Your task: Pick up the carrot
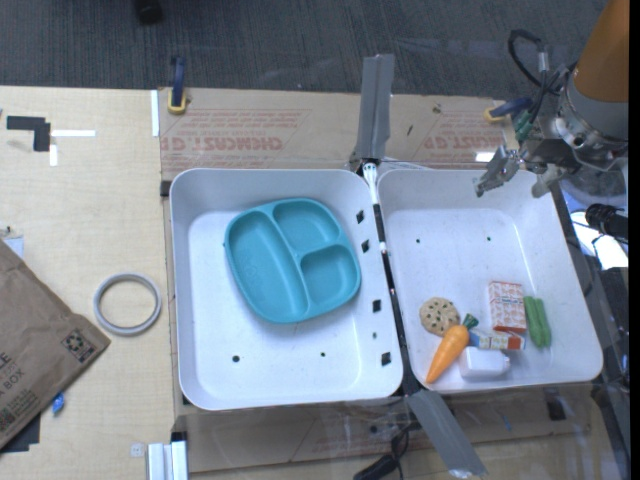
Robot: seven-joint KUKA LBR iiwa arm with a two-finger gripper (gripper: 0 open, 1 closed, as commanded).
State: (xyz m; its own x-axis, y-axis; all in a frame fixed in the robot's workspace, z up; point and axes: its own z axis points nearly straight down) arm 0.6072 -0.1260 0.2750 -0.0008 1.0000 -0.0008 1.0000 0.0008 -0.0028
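The orange carrot (447, 352) with a green top lies at a slant in the right bin (450, 238), near its front edge. My gripper (518, 176) hangs over the back right corner of that bin, far behind the carrot. Its two fingers stand apart and hold nothing. The orange band of the arm (610, 53) rises toward the top right.
Around the carrot lie a cookie (438, 315), a red and white carton (507, 306), a green pod (537, 321) and a white block (485, 364). The left bin (200, 298) holds a blue divided plate (292, 258). A tape ring (127, 302) rests on the bench at left.
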